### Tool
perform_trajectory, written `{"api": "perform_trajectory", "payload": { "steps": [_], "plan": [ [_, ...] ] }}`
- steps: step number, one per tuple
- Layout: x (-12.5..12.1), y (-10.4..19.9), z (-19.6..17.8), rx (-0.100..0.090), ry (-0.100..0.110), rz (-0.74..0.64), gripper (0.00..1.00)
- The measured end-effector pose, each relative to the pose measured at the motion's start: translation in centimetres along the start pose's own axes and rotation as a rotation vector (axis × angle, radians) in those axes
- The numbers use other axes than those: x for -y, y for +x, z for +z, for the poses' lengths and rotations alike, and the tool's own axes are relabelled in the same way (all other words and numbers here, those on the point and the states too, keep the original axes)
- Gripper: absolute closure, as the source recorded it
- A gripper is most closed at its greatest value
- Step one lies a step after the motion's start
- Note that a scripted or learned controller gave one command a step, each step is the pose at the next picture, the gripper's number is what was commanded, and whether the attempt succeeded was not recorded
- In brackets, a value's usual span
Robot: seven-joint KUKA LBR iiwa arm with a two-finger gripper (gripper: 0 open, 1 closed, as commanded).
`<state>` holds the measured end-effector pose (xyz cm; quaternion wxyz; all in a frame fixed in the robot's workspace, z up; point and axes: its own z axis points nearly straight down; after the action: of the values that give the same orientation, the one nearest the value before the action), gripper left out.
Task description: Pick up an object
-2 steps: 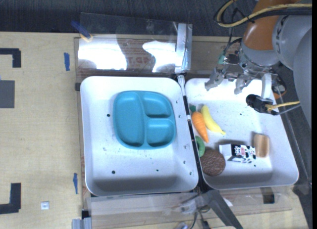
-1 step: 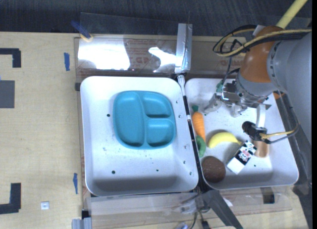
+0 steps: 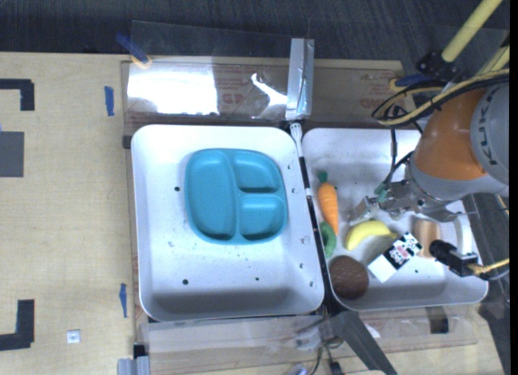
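Banana lies just beside the gripper, whose state I cannot tell

Counts: two white bins, left and right. One blue tray, three compartments. One carrot. One banana. One brown round fruit. One white block. One arm.

blue tray, orange carrot, yellow banana, white bins.
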<state>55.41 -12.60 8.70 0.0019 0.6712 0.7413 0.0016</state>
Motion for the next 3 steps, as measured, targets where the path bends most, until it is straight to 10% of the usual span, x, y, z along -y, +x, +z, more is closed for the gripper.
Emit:
{"api": "perform_trajectory", "payload": {
  "steps": [1,2,3],
  "plan": [
    [7.2,0.3,-0.1,0.002,-0.002,-0.164,0.00],
    [7.2,0.2,-0.8,0.001,-0.003,-0.160,1.00],
    [-0.1,7.2,-9.7,-0.003,0.003,-0.116,1.00]
  ]
}}
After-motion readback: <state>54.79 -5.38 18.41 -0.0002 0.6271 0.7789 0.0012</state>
